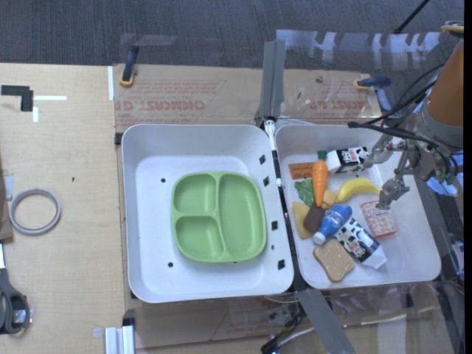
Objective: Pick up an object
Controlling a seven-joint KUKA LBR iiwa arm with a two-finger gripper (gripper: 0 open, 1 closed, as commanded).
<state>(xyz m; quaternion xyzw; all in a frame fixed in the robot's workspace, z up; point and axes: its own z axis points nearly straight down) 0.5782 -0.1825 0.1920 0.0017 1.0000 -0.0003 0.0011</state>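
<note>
Pincer [392,192] hangs over the right bin [431,268], near its right wall, just above a pink-and-white card [381,223]; can't tell the finger state. Nothing visibly gripped. Pile sits mid-bin toward the left wall: carrot [319,181], banana [357,189], blue bottle [332,223], bread slice [334,261], two black-and-white cartons [346,158]. Left bin [140,220] holds a green divided plate [219,217].

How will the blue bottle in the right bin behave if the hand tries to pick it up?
The blue bottle looks round-bodied and lies on its side, so it may roll under a push. Its surface seems smooth, so it could slip between fingers. It rests against the carrot and the slice of bread, so lifting it will probably disturb them.
</note>
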